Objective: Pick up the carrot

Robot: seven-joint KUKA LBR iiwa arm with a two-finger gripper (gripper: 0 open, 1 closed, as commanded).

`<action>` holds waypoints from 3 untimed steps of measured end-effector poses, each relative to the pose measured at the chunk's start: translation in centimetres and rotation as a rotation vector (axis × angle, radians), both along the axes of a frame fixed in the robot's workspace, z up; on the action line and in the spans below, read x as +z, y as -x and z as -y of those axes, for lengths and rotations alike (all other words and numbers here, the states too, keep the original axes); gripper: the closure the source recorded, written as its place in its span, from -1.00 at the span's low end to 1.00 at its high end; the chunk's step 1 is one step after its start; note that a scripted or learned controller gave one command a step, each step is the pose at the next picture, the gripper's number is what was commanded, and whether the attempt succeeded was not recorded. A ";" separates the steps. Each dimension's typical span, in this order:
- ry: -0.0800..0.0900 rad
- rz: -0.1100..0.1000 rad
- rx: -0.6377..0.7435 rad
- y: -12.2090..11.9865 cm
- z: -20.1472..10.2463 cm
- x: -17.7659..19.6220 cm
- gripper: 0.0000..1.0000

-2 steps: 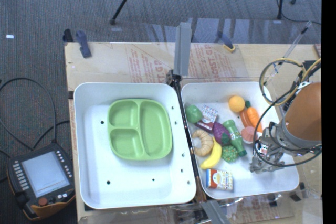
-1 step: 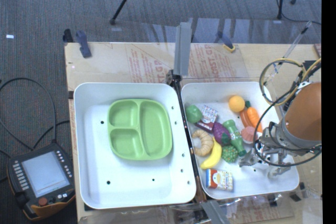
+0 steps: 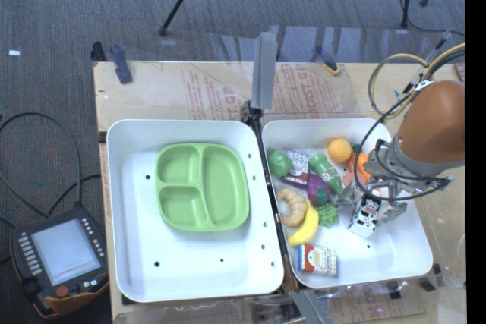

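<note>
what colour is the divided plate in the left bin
Light green, seen clearly in the camera view: the divided plate.

1. Gripper: low over the right bin, toward its right wall.
2. Carton: directly under the gripper, on the bin floor.
3. Carrot: just behind the gripper, partly hidden by the wrist.
4. Round fruit: behind and left of the gripper, beside the carrot.
5. Banana: left of the gripper, before the bagel.
6. Small box: left and nearer the front wall than the gripper.
7. Left bin: well left of the gripper, touching the right bin; it holds a divided plate.
</note>
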State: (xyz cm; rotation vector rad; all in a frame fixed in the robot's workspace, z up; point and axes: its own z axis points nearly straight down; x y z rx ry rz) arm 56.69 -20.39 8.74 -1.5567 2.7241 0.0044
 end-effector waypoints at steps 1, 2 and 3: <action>0.000 0.000 -0.209 -5.4 -0.8 0.1 -1.00; -0.003 0.003 -0.216 -5.4 -0.8 1.1 1.00; -0.008 0.006 -0.223 -5.5 -0.9 2.2 1.00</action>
